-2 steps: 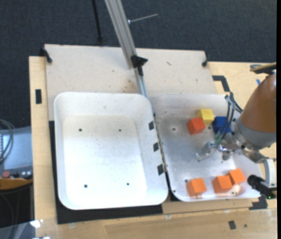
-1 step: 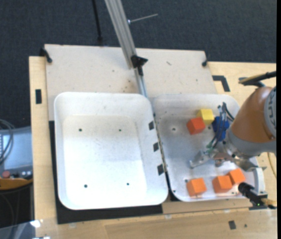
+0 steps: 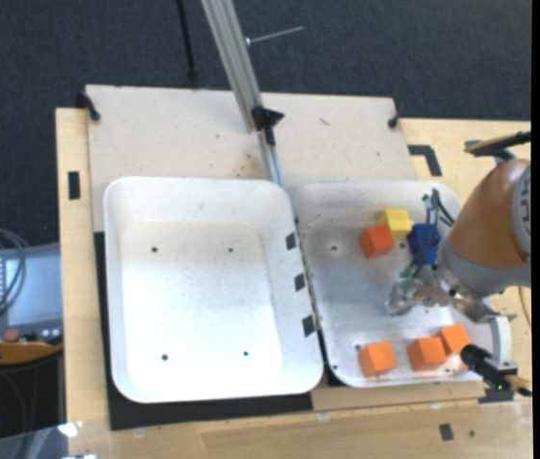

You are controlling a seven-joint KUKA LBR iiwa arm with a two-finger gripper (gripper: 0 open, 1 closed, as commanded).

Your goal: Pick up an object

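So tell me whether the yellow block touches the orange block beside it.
Touching: the camera view shows the yellow block meeting the orange block corner to corner, no gap.

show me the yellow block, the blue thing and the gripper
yellow block (image 3: 399,221), camera view, on its top face
blue thing (image 3: 424,242), camera view, on its middle
gripper (image 3: 405,299), camera view, between the fingertips, low in the right bin

A robotics lab: plywood bench (image 3: 241,127), two white bins (image 3: 121,256), aluminium camera mast (image 3: 234,51), teach pendant (image 3: 16,299), dark carpet.
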